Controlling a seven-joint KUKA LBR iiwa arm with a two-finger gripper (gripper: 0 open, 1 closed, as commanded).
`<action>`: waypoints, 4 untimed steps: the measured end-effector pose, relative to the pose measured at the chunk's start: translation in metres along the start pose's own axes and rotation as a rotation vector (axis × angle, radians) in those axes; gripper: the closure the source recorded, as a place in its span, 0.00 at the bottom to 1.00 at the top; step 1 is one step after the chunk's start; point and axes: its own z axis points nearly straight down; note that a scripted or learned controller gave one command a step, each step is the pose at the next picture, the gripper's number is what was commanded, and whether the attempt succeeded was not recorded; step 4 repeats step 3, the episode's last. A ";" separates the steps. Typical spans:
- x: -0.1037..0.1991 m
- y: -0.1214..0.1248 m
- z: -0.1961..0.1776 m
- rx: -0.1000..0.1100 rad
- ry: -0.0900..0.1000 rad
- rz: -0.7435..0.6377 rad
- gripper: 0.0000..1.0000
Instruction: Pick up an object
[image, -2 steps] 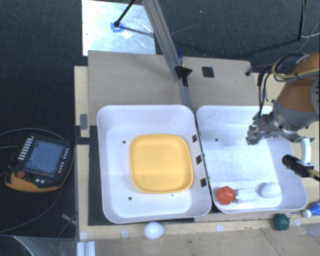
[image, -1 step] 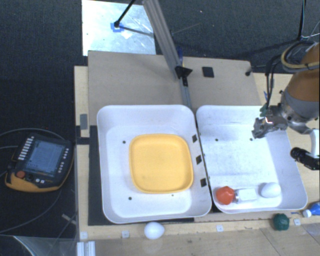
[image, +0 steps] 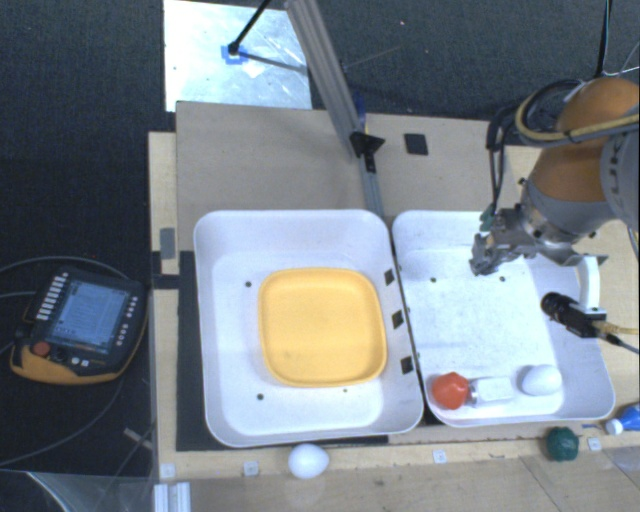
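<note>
- nearest me, along the bottom edge of the frame, i see a white egg-shaped object (image: 308, 461) lying on the bench just outside the left bin's front rim, and a dark green ball (image: 561, 443) at the lower right, outside the right bin's front corner.
- just beyond that, inside the right bin (image: 440, 330) along its front wall, i count three things in a row: an orange-red ball (image: 450, 390) at the left, a small clear-and-white piece (image: 492, 390) touching it, and a white oval object (image: 541, 380) a little apart to the right.
- the left bin (image: 225, 300) sits beside it, rims touching in the middle of the frame; a yellow square plate (image: 322, 326) lies flat in its centre.
- at the left edge of the frame i see the teach pendant (image: 78, 320) on the dark floor, well apart from the bins.
- a black cylindrical part (image: 568, 314) juts over the right bin's right side, between the arm and the white oval.
- further back, the gripper (image: 487, 258) hangs over the upper part of the right bin, well apart from the three objects at the front; nothing shows between its fingers, and i cannot tell whether they are apart or together.
- farthest, at the top, a grey slanted pole (image: 330, 70) runs down to the back of the bench between the bins.
</note>
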 end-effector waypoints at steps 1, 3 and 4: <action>0.052 0.009 -0.015 -0.001 0.000 -0.001 1.00; 0.165 0.028 -0.011 0.001 0.000 0.000 1.00; 0.165 0.028 -0.011 0.001 0.000 0.000 1.00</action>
